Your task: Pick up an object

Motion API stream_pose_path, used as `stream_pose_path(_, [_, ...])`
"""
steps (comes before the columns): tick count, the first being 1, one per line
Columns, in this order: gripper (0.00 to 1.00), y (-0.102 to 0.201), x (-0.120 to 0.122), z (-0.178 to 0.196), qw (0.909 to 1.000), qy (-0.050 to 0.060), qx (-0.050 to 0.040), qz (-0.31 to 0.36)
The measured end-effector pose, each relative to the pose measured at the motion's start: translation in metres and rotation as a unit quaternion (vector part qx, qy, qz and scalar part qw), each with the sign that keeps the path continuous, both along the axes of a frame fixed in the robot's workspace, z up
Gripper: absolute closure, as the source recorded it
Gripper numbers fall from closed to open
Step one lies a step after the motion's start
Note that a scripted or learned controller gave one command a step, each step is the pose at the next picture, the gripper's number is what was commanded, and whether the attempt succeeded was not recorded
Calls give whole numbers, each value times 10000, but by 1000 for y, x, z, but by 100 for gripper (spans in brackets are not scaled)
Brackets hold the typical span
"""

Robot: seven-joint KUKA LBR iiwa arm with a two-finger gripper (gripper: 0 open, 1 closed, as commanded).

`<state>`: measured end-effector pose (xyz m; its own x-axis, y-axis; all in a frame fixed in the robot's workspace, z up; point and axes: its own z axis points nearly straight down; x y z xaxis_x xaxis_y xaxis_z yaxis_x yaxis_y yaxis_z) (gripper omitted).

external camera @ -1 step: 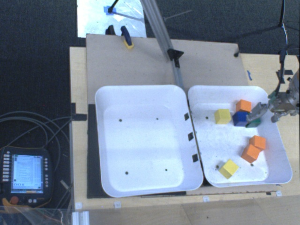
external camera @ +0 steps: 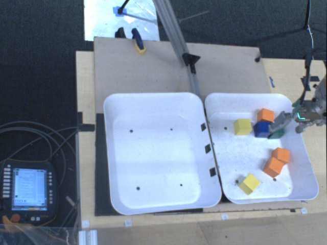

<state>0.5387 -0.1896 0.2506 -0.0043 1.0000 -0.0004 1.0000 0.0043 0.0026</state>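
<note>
While the arm reaches in from three o'clock, the scene sorts by size like this:

Bench [external camera: 153, 65]: tan board under everything, its far part bare, a camera pole crossing it at twelve o'clock.

Left bin [external camera: 115, 152]: the larger tray, at nine o'clock of its neighbour, their rims touching; probably the drop-off side, which would explain why the blocks all lie elsewhere.

Right bin [external camera: 306, 185]: holds every block, so the pick has to happen here.

Teach pendant [external camera: 28, 190]: off the bench at eight o'clock, screen lit, cables looping above it.

Gripper [external camera: 280, 125]: low over the right bin at its two o'clock side, dark fingers angled toward the blue cube; whether they are spread or closed, I cannot tell at this size.

Orange blocks near the rim [external camera: 276, 162]: two touching pieces at four o'clock of the bin's centre.

Orange cube [external camera: 265, 115]: touching the blue cube at its one o'clock.

Blue cube [external camera: 261, 129]: the likely target, just beside the fingertips at their nine o'clock, wedged between the orange cube and a yellow one, so a clean grip looks crowded.

Yellow cube [external camera: 242, 126]: just beside the blue cube at its nine o'clock.

Second yellow cube [external camera: 250, 183]: alone at six o'clock of the bin, tilted, well apart from the cluster.
</note>
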Motion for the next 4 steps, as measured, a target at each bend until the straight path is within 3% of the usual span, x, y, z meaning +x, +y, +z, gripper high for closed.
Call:
stream_pose_path(2, [0, -4, -4, -121, 10000, 19, 3, -13])
stream_pose_path(3, [0, -3, -1, -143, 10000, -15, 12, 6])
stream_pose_path(4, [100, -3, 0, -132, 10000, -30, 8, 18])
